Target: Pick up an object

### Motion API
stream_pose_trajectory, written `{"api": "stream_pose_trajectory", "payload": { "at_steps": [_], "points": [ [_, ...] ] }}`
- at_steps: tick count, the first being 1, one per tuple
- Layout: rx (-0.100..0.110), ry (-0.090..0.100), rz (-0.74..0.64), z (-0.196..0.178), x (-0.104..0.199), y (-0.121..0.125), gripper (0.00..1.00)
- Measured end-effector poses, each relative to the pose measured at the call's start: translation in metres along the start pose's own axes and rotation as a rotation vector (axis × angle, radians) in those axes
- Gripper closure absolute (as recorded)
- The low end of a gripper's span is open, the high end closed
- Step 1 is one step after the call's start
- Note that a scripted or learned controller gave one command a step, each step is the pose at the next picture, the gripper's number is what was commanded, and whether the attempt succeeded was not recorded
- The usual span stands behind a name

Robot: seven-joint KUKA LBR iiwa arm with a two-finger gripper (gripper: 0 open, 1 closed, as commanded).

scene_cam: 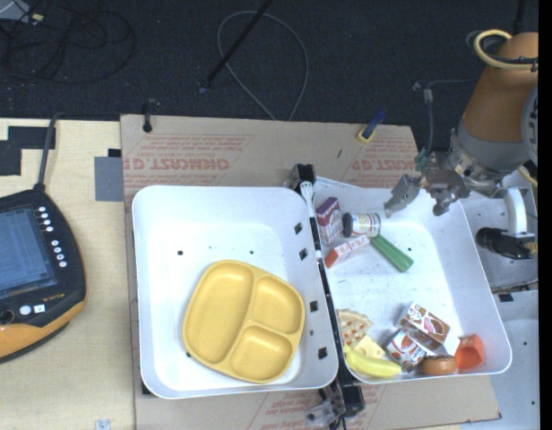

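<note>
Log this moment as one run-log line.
phase: approach | hand: above right bin's upper right corner, holding nothing | nearest items: green marker, small bottle | left bin: yellow divided plate

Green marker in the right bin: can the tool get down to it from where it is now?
Probably yes. The green marker lies flat on bare bin floor, its upper end beside the small bottle. The tool hangs just above and right of it, nothing between them.

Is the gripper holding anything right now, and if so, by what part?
Nothing is held. The gripper hangs open over the far edge of the right bin, with nothing between its fingers.
</note>
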State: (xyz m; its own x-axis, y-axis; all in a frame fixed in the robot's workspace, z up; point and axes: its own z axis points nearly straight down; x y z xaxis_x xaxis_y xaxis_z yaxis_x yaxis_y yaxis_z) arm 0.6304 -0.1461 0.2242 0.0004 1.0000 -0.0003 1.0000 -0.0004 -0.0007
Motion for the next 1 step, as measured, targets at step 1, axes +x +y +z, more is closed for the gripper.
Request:
{"api": "stream_pose_trajectory", "payload": {
  "at_steps": [1],
  "points": [
    [0.01, 0.002, 0.001, 0.0991, -0.0241, -0.011, 0.0]
  ]
}}
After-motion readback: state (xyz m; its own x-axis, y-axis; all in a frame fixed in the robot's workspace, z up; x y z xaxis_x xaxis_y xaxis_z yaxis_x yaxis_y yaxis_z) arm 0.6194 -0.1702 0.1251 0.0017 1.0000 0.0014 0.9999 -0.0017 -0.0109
